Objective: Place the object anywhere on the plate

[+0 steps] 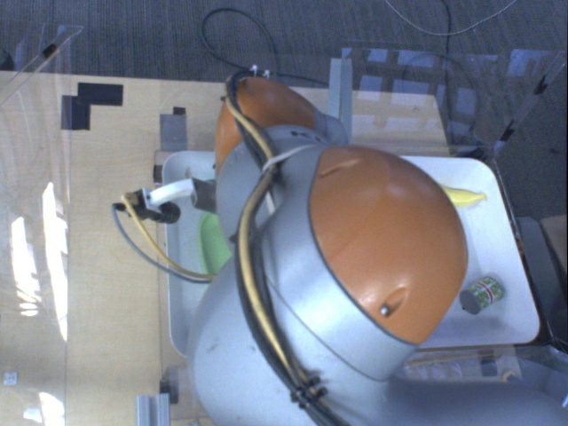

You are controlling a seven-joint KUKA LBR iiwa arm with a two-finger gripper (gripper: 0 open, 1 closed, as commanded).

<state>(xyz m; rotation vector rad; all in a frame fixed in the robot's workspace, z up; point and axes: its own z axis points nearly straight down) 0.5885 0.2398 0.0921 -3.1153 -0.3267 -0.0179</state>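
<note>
Arm (382,238) hanging low over both bins, covering most of the work.

The arm is reaching in across the left bin (176,264), and its bulk is hiding the gripper, so I cannot tell whether it is spread, pressed together or pinching anything. A green object (213,242) is lying near the left bin's left wall, half under the arm, and is possibly the thing to move. A yellow item (463,197) is resting near the right bin's (519,264) far edge, and a small can (482,294) is sitting by its near right corner. To do this step well, the grasp should be confirmed before lifting. The descent should be straight and slow, keeping clear of the bin wall, with release only once over the plate.
</note>
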